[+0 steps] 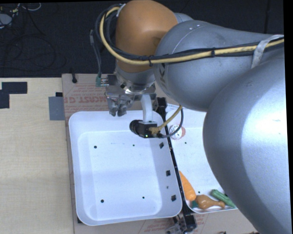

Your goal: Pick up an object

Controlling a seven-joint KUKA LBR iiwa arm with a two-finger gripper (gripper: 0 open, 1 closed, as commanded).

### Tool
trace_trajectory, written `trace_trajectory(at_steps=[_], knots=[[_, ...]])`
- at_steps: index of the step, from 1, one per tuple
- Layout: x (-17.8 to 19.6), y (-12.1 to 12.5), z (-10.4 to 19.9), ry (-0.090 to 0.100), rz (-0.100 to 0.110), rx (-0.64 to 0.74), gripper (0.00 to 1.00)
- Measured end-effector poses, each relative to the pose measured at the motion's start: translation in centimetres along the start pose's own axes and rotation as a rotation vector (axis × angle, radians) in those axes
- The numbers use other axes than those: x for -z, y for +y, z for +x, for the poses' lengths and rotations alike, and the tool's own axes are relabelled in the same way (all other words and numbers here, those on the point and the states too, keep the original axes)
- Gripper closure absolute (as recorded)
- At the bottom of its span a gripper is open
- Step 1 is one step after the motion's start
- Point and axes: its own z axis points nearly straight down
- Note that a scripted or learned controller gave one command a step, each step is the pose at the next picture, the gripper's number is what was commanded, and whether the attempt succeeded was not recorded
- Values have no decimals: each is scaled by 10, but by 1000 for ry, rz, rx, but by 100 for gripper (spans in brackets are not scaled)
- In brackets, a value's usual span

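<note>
My gripper hangs over the far rim of the left white bin, near its back middle. Its fingers point down and stand close together, with nothing between them. In the right bin, at the near corner, lie an orange carrot, a brownish-orange toy and a green piece. The arm's grey bulk hides most of the right bin.
A black divider runs between the two bins. A black wrist attachment with cables hangs just right of the gripper. Light wooden bench top spreads to the left, and dark cables lie beyond the far edge.
</note>
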Motion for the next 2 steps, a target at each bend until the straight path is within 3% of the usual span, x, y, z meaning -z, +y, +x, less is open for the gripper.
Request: trace_trajectory(at_steps=[1, 2], knots=[[9, 0, 0, -1, 2, 3, 100], [-162, -3, 44, -3, 13, -2, 100]])
